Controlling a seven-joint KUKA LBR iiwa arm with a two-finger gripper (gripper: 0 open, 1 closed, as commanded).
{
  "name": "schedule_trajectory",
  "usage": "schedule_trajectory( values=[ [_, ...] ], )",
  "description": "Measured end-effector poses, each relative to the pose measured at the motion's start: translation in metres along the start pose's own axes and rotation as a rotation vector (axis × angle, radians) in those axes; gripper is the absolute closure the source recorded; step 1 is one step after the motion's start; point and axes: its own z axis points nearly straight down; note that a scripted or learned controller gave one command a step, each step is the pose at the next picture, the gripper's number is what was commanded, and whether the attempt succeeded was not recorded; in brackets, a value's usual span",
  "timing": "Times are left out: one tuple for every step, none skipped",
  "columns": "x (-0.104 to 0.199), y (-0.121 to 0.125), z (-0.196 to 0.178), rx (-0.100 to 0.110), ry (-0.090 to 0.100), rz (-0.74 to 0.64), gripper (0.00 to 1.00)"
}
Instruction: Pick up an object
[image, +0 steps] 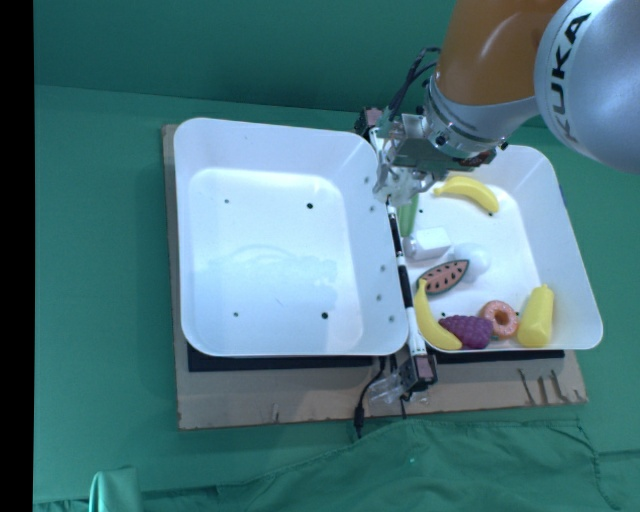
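Note:
My gripper (405, 186) hangs over the left edge of the right bin (560, 215), close to the divider between the bins. A slim green object (411, 213) shows right under it, its top end hidden by the gripper. A banana (468, 190) lies just to the right of the gripper. Below it sit a white block (432, 241), a white ball (472, 260) and a watermelon slice (444, 276). Along the bin's front lie a second banana (432, 320), purple grapes (466, 330), a donut (499, 318) and a yellow piece (537, 315).
The left bin (200, 150) sits beside the right one, and both rest on a cardboard sheet (280, 400) over green cloth. The arm's orange band and grey link (520, 50) cover the right bin's far rim. A cable runs along the divider (400, 270).

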Motion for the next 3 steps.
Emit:
schedule_trajectory(
  values=[
    [0.014, -0.053, -0.074, -0.013, 0.003, -0.003, 1.0],
    [0.023, 0.006, 0.003, 0.0, -0.001, 0.001, 1.0],
    [0.059, -0.065, -0.093, -0.016, 0.006, -0.007, 1.0]
  ],
)
